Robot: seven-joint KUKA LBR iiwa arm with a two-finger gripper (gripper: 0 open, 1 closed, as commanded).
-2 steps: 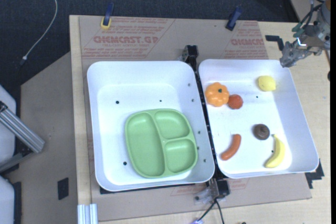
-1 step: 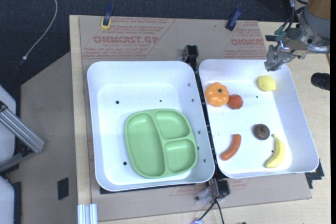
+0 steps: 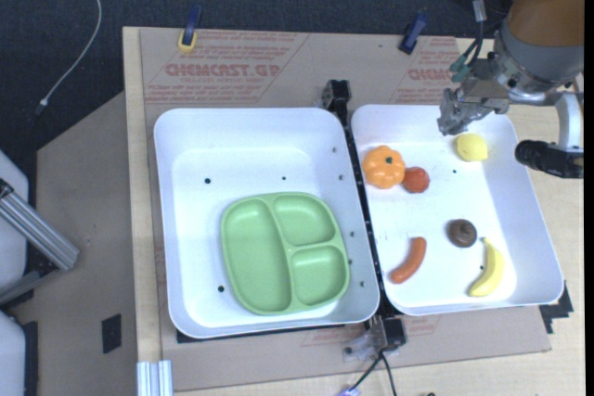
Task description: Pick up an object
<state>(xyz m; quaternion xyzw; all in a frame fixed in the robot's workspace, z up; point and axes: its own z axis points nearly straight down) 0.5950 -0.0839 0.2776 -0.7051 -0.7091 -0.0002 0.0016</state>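
Note:
In the right bin (image 3: 520, 199) lie a yellow lemon (image 3: 471, 146), an orange pumpkin-like fruit (image 3: 383, 167), a small red tomato (image 3: 416, 180), a brown round piece (image 3: 461, 233), an orange-red sausage (image 3: 407, 260) and a banana (image 3: 488, 270). My gripper (image 3: 458, 117) hangs over the bin's far edge, just up and left of the lemon. Nothing shows between its tips.
The left bin (image 3: 186, 199) holds a green divided plate (image 3: 283, 250). Black clamps (image 3: 336, 93) sit between the bins, blue clips (image 3: 412, 32) at the board's far edge. A black part (image 3: 552, 158) juts in at the right of the bin.

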